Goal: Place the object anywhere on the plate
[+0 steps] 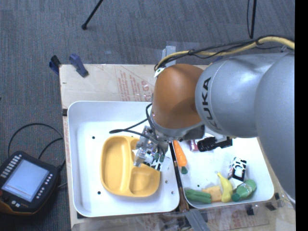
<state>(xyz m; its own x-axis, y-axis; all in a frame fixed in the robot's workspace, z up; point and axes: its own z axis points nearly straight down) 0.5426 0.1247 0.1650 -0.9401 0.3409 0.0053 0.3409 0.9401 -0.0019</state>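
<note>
Hanging at the tip of the two-finger gripper is a small mottled patch of black, white and green. It sits right over the right-hand rim of the yellow plastic plate with moulded compartments. I cannot tell whether that patch is the object to be placed or part of the gripper's own hardware. It is too small and cluttered to show a long axis or a heading, and how far the gripper is open, or whether it has hold of anything, cannot be told.

Judging from the position above the plate's right compartments, this looks like the release stage. Anything let go here would land on the plate's edge or just inside it, which the task allows, though the rim makes a roll-off possible.

The plate lies flat in the shallow white left bin, towards its right and near side, its taller compartment on the left. A thin black cable trails from the wrist across the bin floor just beyond the plate.

In the shallow white right bin are other candidates, left where they lie:
- an orange carrot-shaped toy lies against the dividing wall
- a yellow banana-shaped piece and a green cucumber-like piece lie along the near side
- a black-and-white block sits further right
</note>
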